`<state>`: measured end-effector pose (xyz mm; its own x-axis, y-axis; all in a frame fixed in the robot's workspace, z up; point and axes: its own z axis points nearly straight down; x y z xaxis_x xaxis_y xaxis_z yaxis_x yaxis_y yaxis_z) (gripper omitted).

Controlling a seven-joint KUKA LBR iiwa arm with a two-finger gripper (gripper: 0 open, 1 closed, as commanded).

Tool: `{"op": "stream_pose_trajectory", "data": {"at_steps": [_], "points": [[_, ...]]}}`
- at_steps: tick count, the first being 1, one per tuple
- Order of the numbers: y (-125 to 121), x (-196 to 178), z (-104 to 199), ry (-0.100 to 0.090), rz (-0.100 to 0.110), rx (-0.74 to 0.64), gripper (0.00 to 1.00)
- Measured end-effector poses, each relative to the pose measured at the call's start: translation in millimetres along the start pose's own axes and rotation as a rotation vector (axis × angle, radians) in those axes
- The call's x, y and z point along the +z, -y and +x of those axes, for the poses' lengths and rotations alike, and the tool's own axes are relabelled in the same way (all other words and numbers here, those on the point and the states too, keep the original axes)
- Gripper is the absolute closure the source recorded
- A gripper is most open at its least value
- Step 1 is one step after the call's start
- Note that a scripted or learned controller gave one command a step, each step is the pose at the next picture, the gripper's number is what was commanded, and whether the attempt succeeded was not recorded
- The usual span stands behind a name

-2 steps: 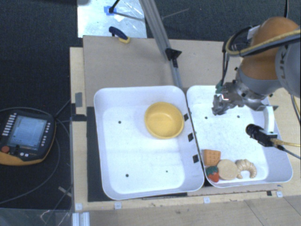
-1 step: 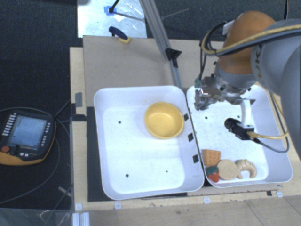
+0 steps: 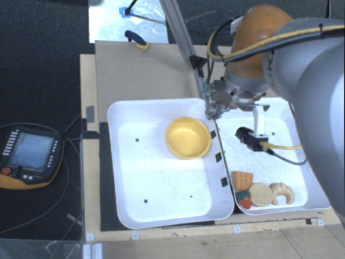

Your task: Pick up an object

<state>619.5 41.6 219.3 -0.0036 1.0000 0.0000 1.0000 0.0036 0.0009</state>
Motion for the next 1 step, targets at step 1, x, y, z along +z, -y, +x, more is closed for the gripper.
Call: {"op": "stream_pose_trajectory", "data": {"at_steps": [1], "points": [[-22.1, 0.4, 37.1, 0.0, -0.001, 0.001, 1.0]]}}
